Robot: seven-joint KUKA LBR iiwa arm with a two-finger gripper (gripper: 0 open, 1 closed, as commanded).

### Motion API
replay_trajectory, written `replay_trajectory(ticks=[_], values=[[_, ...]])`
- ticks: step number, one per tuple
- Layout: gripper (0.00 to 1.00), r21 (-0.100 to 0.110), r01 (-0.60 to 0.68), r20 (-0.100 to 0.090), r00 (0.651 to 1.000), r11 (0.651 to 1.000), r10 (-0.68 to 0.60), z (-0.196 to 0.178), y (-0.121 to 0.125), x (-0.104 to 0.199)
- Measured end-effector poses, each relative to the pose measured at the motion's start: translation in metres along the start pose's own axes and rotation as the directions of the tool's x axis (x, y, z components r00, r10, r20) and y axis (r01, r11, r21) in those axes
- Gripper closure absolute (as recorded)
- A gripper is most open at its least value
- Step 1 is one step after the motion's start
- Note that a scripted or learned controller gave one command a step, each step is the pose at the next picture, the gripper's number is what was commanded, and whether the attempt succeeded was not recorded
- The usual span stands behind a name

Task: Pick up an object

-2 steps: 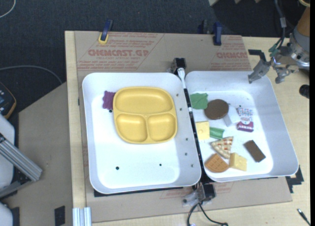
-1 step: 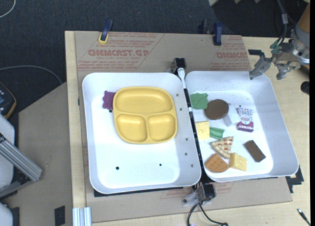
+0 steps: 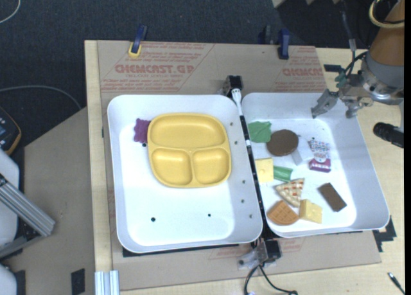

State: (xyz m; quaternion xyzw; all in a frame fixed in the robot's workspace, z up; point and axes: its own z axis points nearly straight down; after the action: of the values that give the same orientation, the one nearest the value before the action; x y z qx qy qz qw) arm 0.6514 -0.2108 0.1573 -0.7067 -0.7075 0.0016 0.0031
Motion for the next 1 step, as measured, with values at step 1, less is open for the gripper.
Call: replay_trajectory(ticks=[1], values=[[0.0, 0.0, 0.001, 0.0, 1.0, 1.0, -0.001, 0.059, 0.0052, 0.0073]])
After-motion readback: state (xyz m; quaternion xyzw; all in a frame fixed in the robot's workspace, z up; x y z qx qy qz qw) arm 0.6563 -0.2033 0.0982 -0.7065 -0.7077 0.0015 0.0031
